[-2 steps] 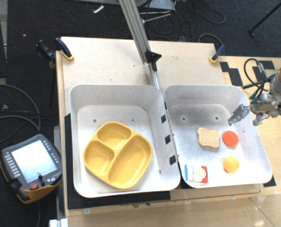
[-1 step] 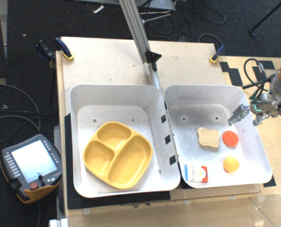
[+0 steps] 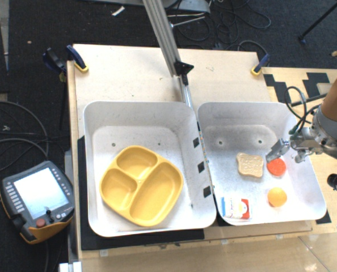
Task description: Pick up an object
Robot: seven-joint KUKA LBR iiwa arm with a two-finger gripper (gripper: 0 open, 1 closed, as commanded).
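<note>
Dark carpet strewn with cables surrounds your bench [image 3: 129, 61], and a teach pendant [image 3: 35, 200] lies off its left side. Nearest you in the right bin [image 3: 231, 123] sits a small white packet with red and blue print [image 3: 235, 208], flat, its long axis roughly along the front rim. Just beyond it to the right is an orange ball [image 3: 277, 197], round, so it has no heading to speak of. Next back come a slice of toy bread [image 3: 250, 165], lying flat with no marked long axis, and close to its right a red round piece [image 3: 277, 167], also without a pointing direction. The left bin [image 3: 100, 118] holds a yellow divided plate [image 3: 141, 184].

Your gripper [image 3: 289, 151] hangs over the right bin, and its fingers stand apart: one reaches down toward the upper left edge of the red round piece, the other is off to the right. Nothing sits between them. You appear to be in the approach step, with the red piece the likeliest target, though whether the near finger touches it I cannot tell.

The next move, as I judge it, calls for centring the spread fingers over the red piece, descending, then closing. Because it is round, any wrist angle should serve; watch that it does not roll toward the bread.
</note>
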